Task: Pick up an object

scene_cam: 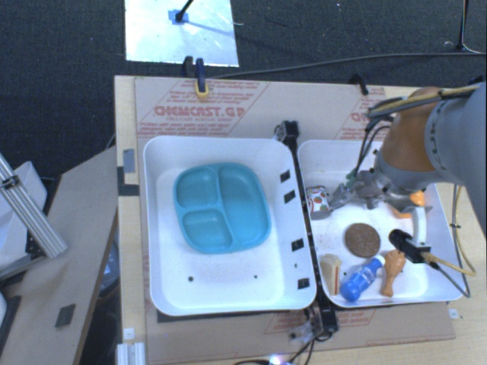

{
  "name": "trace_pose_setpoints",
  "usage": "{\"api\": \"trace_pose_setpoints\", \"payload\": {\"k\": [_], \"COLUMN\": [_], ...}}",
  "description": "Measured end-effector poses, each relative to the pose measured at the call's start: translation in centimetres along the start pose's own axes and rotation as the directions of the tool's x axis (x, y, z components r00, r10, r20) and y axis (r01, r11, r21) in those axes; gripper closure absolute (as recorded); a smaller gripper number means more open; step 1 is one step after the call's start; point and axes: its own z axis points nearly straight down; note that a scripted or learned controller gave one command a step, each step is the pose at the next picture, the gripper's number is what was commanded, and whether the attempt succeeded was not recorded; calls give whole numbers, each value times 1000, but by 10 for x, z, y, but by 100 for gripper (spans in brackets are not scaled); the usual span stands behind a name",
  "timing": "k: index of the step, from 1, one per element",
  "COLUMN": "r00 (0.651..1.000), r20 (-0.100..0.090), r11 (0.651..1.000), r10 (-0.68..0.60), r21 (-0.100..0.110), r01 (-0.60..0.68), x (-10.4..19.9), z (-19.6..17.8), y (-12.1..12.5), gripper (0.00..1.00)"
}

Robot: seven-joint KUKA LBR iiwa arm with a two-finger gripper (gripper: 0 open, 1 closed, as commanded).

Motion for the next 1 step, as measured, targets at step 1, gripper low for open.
{"api": "trace_pose_setpoints", "payload": {"k": [1], "r00": [1000], "r20": [-5], "r11": [1000], "r10": [-2], "r21": [0], "r01": [2], "x": [3], "z": [-11], "y": [1], "gripper": [100]}}
